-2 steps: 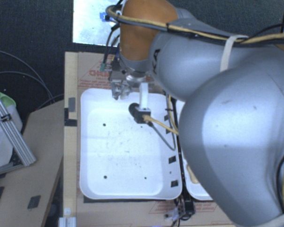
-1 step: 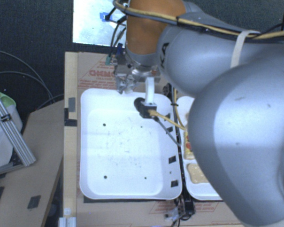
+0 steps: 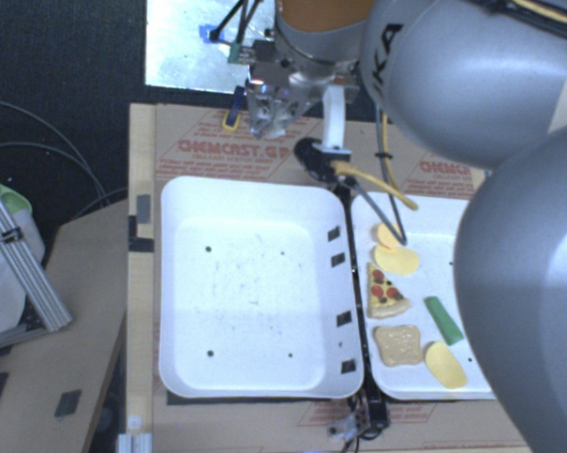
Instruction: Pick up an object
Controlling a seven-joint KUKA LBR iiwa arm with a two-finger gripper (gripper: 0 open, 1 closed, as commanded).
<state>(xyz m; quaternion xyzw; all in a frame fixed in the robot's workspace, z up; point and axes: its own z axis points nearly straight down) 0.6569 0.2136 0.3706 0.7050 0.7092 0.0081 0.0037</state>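
From above and at a slant: my arm reaches in from the right, its orange band at the top edge, and my pincer hangs over the cardboard beyond the far rim of the left bin. Whether it is open or closed, I cannot tell; I see nothing in it. Two white bins sit side by side. Near the right bin's left wall lie six toy foods: two yellow chips overlapping at the far end, one pizza slice just nearer, one toast below that, one green stick to their right, and one yellow oval beside the toast.
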